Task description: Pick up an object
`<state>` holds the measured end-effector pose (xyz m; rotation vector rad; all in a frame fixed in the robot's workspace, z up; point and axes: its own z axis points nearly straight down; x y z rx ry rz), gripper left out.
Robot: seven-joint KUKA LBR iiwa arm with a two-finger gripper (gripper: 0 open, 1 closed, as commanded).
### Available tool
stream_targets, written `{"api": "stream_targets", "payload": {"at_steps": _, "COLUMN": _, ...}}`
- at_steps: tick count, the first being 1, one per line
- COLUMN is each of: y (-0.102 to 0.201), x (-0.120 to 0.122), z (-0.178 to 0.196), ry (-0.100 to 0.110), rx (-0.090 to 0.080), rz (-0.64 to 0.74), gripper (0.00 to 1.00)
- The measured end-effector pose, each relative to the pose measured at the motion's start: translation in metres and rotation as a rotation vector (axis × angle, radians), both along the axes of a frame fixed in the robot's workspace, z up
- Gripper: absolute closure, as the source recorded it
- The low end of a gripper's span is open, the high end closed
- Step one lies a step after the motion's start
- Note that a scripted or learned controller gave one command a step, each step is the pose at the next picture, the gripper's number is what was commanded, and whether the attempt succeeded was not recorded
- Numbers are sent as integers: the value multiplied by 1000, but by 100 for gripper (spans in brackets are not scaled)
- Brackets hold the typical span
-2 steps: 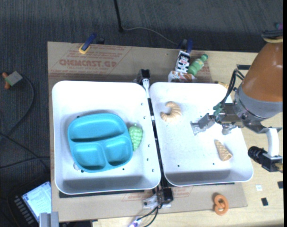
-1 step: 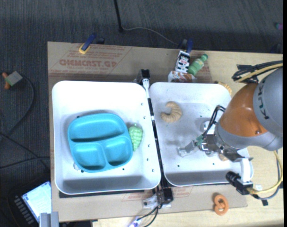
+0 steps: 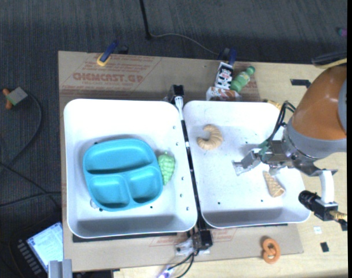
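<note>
The right bin (image 3: 222,213) holds a tan croissant-shaped piece (image 3: 210,136) near its back left and a small tan wedge-shaped piece (image 3: 273,185) near its right front. My gripper (image 3: 258,164) hangs low over the right half of this bin, just above and left of the wedge and well to the right of the croissant. Nothing is visibly held in it. In the left bin (image 3: 77,120) lie a blue divided tray (image 3: 122,174) and a small green ridged object (image 3: 166,167) against the tray's right edge.
Behind the right bin, on the bench, lies a green and white packet-like item (image 3: 231,80). An orange ring (image 3: 271,249) sits on the bench in front of the right bin. A blue clamp (image 3: 108,52) grips the board's back edge. A black divider clip (image 3: 177,92) marks where the bins meet.
</note>
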<state>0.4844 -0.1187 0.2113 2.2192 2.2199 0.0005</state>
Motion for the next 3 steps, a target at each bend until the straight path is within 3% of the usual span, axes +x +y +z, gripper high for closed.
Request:
{"api": "stream_targets", "payload": {"at_steps": 1, "y": -18, "x": 37, "z": -101, "ry": 6, "rx": 2, "rz": -1, "gripper": 0}}
{"api": "stream_targets", "payload": {"at_steps": 2, "y": 1, "x": 35, "z": -119, "ry": 4, "rx": 1, "rz": 0, "gripper": 0}}
{"api": "stream_targets", "payload": {"at_steps": 3, "y": 13, "x": 47, "z": -96, "ry": 3, "rx": 1, "rz": 0, "gripper": 0}}
